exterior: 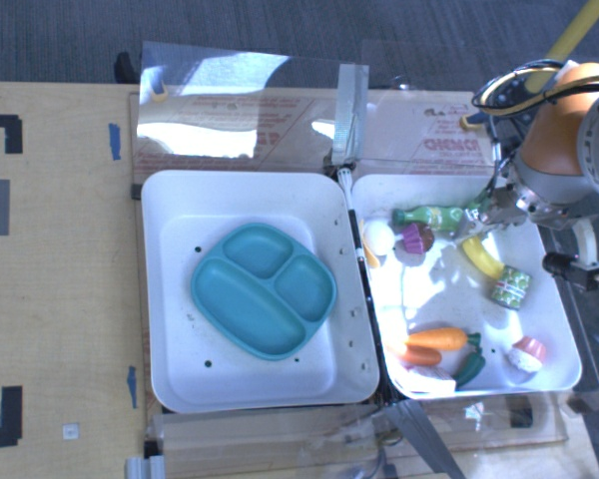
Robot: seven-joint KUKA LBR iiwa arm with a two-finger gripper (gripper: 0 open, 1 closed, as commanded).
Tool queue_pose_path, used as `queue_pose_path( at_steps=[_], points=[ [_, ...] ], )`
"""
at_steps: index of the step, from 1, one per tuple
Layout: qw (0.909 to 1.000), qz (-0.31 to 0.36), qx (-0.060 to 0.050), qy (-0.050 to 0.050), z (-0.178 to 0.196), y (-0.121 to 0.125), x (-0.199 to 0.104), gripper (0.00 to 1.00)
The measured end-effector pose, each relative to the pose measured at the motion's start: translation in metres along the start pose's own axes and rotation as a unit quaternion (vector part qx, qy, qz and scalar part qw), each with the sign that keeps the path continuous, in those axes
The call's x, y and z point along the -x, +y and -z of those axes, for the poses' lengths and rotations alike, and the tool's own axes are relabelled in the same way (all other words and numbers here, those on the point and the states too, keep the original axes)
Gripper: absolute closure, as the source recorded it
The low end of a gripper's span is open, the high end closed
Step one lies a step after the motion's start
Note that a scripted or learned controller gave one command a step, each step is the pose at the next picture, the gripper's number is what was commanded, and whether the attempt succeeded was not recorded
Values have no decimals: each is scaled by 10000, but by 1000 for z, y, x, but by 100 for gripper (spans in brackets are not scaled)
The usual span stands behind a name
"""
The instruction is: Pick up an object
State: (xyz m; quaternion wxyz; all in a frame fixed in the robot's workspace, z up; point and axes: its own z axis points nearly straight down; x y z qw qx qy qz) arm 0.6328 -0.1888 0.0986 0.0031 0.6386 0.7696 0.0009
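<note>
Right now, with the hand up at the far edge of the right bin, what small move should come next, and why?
Probably a short drop toward the banana. The hand sits just above its upper end, beside the green bottle, and nothing shows between its tips.

Arm (pixel 569 133) enters my view from right, upper corner. Orange band sits just above wrist, up and right of gripper, with grey link beyond it toward frame edge. Black and yellow cabling loops over top of wrist. Wrist pitched down and to left. Gripper (pixel 482 218) hangs low at end of wrist, metallic, pointing down-left. From my camera I can't judge finger spacing; tips too small and cluttered.
</note>
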Motion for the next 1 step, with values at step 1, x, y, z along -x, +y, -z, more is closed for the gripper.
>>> queue_pose_path(
  at_steps=[1],
  points=[
    [9981,611,33,3,80,49,-59,100]
  ],
)
